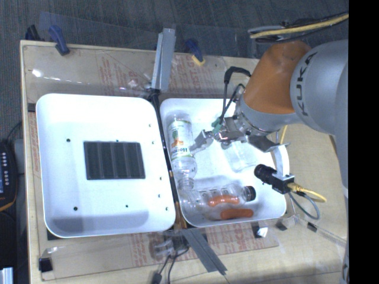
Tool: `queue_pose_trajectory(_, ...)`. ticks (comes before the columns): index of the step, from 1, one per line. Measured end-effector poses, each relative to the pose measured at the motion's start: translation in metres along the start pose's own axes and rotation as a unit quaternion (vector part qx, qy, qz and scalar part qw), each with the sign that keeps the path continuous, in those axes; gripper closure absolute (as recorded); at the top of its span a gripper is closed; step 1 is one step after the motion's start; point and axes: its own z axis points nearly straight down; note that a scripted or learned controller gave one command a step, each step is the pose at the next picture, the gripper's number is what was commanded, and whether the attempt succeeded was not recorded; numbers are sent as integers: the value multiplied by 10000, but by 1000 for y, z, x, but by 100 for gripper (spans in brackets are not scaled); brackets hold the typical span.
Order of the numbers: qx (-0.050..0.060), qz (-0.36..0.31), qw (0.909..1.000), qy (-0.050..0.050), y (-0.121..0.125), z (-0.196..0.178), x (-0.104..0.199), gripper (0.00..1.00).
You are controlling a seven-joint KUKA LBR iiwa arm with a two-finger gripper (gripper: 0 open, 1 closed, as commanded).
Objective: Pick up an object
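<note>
My gripper [203, 139] hangs low over the right bin [274, 201], near its middle, just right of a clear plastic bottle [180, 145] with an orange and green label that lies along the bin's left wall. A second clear bottle [220, 196] with a black cap lies across the bin's front and shows orange contents. An orange sausage-shaped object [237, 214] rests against the front wall. A clear, glass-like item [241, 157] sits under the wrist. The gripper tip is close to the labelled bottle, and I cannot tell whether it touches it.
The left bin [59, 129] holds a dark ribbed rectangular pad [114, 160]. A metal divider bar [162, 58] stands between the bins at the back. Blue clamps [58, 38] grip the bench's rear edge. Cables [305, 194] trail at the right bin's right side.
</note>
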Motion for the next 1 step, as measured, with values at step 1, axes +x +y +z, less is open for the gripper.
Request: queue_pose_trajectory(1,-4,-239,9997,4,-39,46,-56,0)
